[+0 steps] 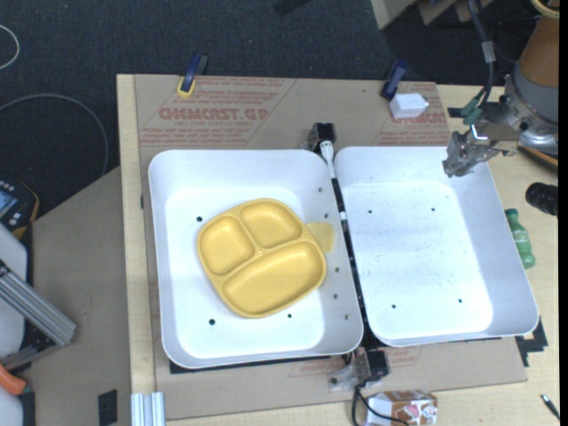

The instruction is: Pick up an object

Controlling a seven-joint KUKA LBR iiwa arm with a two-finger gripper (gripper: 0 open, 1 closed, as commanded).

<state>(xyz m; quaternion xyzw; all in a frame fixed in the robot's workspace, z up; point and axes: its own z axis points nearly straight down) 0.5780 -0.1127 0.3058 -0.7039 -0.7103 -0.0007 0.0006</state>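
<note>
Bench [266, 105]: brown board, red print along top. Two white bins side by side, left bin [169, 264] and right bin [497, 273], edges touching mid-frame. Small white block [408, 106] upper right. Green marker [520, 237] beside right bin, right edge.

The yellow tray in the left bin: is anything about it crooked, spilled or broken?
The yellow tray lies flat but turned at an angle to the left bin, not square with its walls. A small yellowish piece pokes out at its right edge; I cannot tell what it is. Nothing looks spilled or broken. The gripper is over the right bin's far corner.
</note>
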